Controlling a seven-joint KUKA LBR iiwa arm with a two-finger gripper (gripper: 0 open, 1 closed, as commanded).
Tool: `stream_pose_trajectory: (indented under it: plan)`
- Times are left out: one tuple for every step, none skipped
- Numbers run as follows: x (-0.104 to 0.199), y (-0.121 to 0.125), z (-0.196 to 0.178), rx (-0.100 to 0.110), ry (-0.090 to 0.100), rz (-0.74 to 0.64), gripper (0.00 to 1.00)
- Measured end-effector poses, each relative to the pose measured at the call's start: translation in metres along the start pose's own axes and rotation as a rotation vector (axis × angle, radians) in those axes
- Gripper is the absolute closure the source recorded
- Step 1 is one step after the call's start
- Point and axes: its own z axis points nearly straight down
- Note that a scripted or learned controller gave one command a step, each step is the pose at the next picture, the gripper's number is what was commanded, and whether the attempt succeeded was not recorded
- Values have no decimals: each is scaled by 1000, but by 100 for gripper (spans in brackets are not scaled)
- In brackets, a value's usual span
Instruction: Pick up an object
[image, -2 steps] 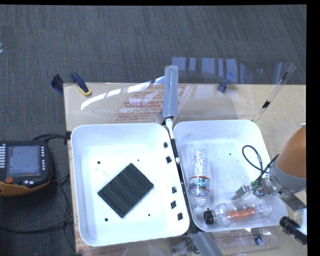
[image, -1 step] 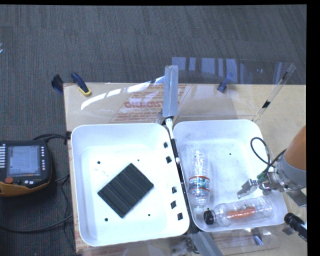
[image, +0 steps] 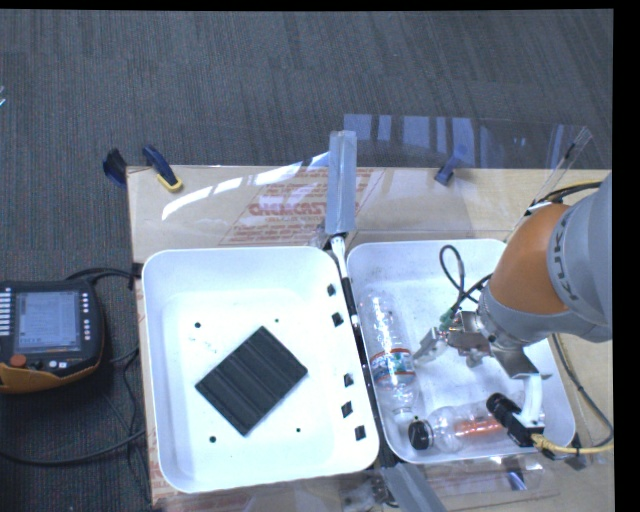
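Observation:
A clear plastic water bottle (image: 388, 355) with a red and blue label lies lengthwise along the left side of the right bin (image: 420, 262). A second clear bottle (image: 458, 428), with reddish contents and a black cap, lies across that bin's front. My gripper (image: 450, 350) hangs over the middle of the right bin, just right of the water bottle and above the second one. It is open, with nothing between its fingers. A black ribbed flat pad (image: 252, 380) lies at an angle in the middle of the left bin (image: 160, 300).
A raised divider with black clips (image: 343, 330) separates the two bins. A black cable loop (image: 452, 268) hangs behind the gripper. A teach pendant (image: 48, 330) sits on the floor at the left. Clear panels (image: 470, 150) stand behind the bench.

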Motion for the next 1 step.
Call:
stream_pose_trajectory:
  plan:
    - [41,69,-50,-3,-12,-52,0]
